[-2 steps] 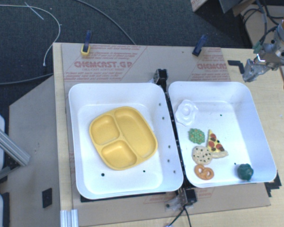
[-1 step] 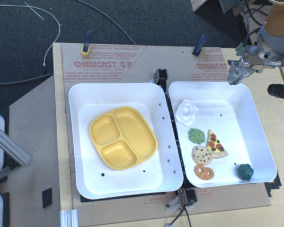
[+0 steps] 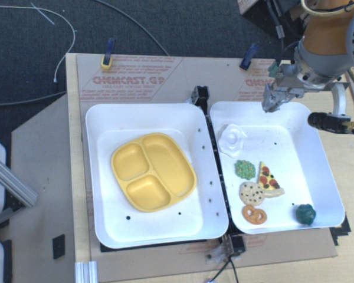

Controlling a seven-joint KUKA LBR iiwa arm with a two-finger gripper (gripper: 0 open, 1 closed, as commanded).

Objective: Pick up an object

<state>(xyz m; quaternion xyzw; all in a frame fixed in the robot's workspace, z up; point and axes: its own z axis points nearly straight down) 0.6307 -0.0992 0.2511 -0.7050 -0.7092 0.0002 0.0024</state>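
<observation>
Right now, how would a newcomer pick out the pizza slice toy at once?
Look in the right bin, at the cluster of small food toys near its middle. The pizza slice sits on the cluster's right side, beside the cookie. It alone is a wedge, yellow with red spots.

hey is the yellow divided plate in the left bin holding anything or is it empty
Empty. The yellow plate lies flat in the left bin, and all three compartments show bare yellow.
</observation>
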